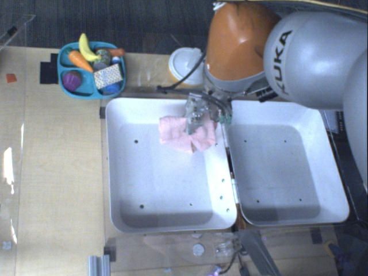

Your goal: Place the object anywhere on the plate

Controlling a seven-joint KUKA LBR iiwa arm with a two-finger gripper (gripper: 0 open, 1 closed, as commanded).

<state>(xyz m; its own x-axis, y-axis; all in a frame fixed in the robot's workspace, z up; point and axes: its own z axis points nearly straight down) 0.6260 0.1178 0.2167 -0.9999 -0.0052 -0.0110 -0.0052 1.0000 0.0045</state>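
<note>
A crumpled pink cloth (179, 134) lies in the left white bin (149, 177), near its back right corner. My gripper (198, 118) hangs right over the cloth's right part, touching or nearly touching it, and it hides that part of the cloth. The blue divided plate (83, 94) sits on the bench beyond the left bin's back left corner, well to the left of the gripper. It carries a toy banana (86, 47), a carrot (80, 60), a purple piece (72, 80) and a speckled block (109, 74).
The right white bin (282, 165) lies under the arm's big grey and orange body (247, 39). A white and yellow cup (183, 65) stands behind the bins, just left of the wrist. Light wooden bench top (52, 171) spreads to the left.
</note>
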